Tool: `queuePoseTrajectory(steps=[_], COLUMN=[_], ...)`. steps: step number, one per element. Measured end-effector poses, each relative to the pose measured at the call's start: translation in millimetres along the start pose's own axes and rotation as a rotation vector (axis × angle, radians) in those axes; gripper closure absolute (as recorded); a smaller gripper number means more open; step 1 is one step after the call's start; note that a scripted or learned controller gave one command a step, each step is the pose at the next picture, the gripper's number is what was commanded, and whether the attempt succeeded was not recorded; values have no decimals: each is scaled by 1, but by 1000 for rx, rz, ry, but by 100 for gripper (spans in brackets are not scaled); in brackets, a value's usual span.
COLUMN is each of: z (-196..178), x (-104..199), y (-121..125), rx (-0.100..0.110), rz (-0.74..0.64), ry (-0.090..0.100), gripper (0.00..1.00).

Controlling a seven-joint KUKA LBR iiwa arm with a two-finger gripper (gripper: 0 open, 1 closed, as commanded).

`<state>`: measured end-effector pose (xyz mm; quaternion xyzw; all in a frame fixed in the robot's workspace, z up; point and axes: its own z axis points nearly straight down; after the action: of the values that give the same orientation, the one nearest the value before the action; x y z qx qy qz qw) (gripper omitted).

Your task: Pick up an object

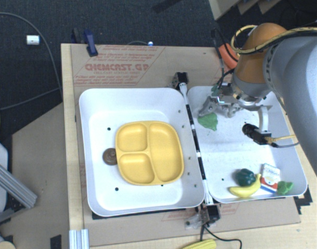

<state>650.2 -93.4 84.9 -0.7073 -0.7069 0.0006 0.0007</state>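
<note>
Objects: one green leaf [209,121], one banana [245,189]; pincer [234,111] spread open, holding nothing.

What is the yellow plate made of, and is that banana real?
The yellow plate looks like smooth plastic: one even colour, rounded moulded edges, three pressed-in sections, a soft sheen. The banana is probably a plastic toy, since its skin is a flat, spotless yellow with a slight shine, though from this far a real one can't be ruled out.
</note>
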Motion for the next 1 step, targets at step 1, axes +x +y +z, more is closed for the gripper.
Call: queuePoseTrajectory(steps=[1], z=[0], x=[-1], y=[12], rx=[-4], rz=[-2], ry=[-1], gripper=[0])
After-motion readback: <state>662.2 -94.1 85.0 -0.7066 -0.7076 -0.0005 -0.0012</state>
